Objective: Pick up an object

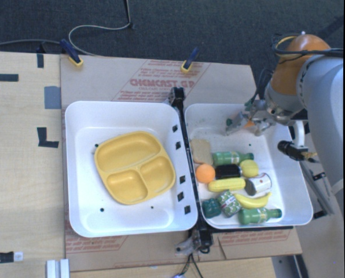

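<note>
Over the right shallow white plastic bin (288,210) at its 1 o'clock corner, the gripper (249,122) hangs, its state unreadable. Toys cluster at 6 o'clock. We should target the isolated small orange ball (205,173), descending vertically and centring before closing.

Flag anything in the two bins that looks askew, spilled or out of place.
Nothing stands out. The yellow divided plate lies flat, at an angle, in the left bin. The toy foods sit heaped but contained in the right bin.
</note>
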You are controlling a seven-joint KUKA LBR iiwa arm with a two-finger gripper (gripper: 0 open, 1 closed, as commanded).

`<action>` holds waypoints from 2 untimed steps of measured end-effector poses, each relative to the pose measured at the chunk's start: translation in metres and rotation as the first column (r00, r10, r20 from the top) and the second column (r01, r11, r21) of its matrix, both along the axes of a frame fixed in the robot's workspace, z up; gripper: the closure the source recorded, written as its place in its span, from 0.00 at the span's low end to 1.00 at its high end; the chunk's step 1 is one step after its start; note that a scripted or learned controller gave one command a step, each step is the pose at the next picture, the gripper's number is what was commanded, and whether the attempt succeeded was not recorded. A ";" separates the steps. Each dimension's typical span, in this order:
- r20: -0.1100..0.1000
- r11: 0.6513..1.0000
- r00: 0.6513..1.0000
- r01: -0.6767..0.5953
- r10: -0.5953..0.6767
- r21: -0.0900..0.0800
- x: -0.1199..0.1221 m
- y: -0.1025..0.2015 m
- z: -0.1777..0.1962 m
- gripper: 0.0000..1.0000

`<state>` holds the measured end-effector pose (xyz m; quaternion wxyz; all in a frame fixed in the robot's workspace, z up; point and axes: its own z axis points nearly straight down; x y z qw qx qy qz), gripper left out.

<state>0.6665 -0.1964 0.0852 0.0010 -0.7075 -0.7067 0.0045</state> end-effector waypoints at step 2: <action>0.000 1.000 1.000 -0.001 0.001 0.001 0.000 -0.009 0.000 0.00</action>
